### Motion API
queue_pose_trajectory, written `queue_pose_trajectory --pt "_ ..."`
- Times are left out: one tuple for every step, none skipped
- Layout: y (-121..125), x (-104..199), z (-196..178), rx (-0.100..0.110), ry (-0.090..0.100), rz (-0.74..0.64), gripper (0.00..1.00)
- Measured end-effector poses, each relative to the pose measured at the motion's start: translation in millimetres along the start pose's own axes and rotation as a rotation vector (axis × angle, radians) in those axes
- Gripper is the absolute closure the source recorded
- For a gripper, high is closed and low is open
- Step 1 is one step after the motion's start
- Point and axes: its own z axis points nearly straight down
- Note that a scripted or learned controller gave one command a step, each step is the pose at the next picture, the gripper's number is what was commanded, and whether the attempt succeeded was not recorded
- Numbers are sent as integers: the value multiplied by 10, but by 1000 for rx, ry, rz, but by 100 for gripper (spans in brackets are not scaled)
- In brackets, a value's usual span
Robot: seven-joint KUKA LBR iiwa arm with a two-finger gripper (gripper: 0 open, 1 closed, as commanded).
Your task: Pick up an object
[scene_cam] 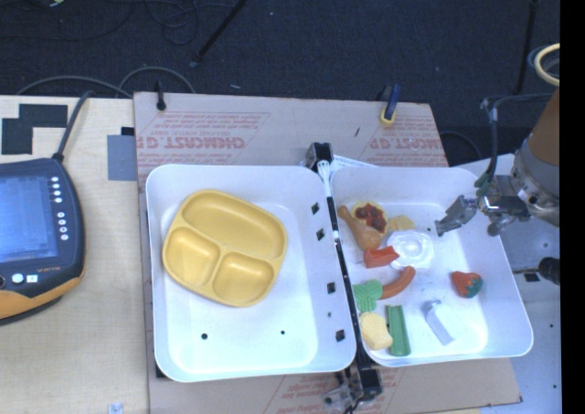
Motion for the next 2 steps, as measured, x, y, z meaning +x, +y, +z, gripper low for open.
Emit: queue_pose_trajectory --pt "-369 1304 528 11 8 -10 0" --pt "-759 1381 498 7 2 3 0"
